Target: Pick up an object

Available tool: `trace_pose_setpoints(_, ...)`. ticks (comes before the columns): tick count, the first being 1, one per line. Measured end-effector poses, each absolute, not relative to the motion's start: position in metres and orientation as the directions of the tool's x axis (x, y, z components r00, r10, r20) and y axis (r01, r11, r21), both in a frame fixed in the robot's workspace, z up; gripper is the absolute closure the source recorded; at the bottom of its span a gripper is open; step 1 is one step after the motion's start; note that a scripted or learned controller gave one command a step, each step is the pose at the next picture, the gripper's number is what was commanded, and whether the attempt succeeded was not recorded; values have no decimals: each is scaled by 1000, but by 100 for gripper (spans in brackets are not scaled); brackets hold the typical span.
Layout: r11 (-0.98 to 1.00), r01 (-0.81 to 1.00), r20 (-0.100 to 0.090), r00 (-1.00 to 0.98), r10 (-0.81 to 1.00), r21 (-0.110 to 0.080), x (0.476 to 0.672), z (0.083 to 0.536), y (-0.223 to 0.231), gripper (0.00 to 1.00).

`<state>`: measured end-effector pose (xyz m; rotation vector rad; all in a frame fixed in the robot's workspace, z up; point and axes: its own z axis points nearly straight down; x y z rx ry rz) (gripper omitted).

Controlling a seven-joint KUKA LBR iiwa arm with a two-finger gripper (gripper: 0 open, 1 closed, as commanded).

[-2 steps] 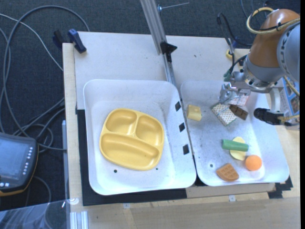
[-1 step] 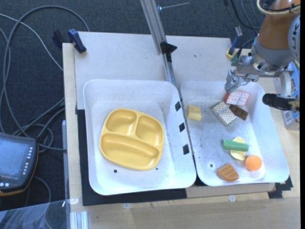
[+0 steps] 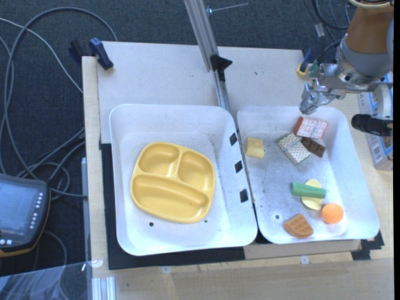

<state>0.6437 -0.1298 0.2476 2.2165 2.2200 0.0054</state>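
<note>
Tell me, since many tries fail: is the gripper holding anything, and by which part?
Nothing is held. The grey two-finger gripper hovers above the red-and-white patterned square block, apart from it.

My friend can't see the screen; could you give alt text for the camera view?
A grey robot arm's gripper hangs above the right white bin near a red checkered block, with small toy foods scattered below. The left bin holds a yellow divided plate.

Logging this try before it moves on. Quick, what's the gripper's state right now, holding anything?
Gripper: above the far edge of the right bin, just above the red-and-white block; nothing seen held; open or closed cannot be told.
</note>
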Motion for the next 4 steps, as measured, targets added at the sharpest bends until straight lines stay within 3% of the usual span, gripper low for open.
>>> trace_pose_setpoints(4,7,1000,3,-7,1000,1,669,244,96,100)
